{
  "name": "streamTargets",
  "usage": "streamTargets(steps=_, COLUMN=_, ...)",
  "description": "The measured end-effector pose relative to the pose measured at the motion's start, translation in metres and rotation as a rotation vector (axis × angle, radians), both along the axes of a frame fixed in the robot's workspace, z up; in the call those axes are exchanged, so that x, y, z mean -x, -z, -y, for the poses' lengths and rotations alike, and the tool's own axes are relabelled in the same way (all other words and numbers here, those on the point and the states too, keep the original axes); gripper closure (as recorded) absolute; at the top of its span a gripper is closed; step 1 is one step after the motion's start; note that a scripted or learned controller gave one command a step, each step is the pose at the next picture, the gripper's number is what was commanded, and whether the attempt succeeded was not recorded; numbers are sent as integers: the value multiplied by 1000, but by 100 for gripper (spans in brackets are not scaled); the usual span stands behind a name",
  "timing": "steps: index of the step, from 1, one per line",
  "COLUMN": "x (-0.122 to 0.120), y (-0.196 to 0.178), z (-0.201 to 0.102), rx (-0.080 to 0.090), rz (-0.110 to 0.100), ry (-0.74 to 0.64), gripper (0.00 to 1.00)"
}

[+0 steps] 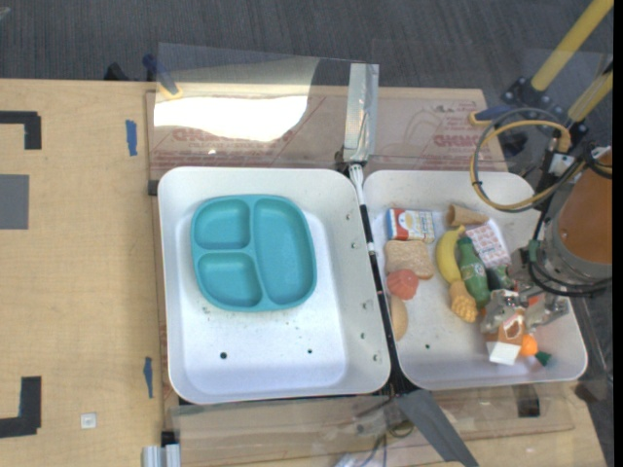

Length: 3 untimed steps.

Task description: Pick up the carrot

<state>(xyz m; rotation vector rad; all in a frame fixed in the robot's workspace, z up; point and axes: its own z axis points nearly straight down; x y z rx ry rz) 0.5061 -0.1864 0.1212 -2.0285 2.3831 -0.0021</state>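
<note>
The carrot [529, 346] is a small orange piece with a green top, lying near the front right corner of the right bin [574, 363]. It rests against a small white block [504, 352]. My gripper [521, 311] hangs low just above and behind the carrot, over a small orange-brown piece [512, 330]. The grey arm with its orange band [592, 224] comes in from the right edge.
Left of the gripper lie a green vegetable [474, 270], corn [463, 302], a banana [447, 256], a pink packet [489, 244], bread [409, 258], a tomato [403, 283] and a carton [410, 225]. The left bin [185, 348] holds a teal divided plate [255, 251].
</note>
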Motion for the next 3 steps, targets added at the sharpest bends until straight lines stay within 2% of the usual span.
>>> streamTargets(steps=1, x=3, y=3, z=3, rx=2, rz=-7, ry=3, gripper=0)
streamTargets(steps=2, x=24, y=34, z=-18, rx=8, rz=-7, ry=99, gripper=0)
streamTargets(steps=3, x=20, y=23, z=-24, rx=-1, rz=2, ry=96, gripper=100)
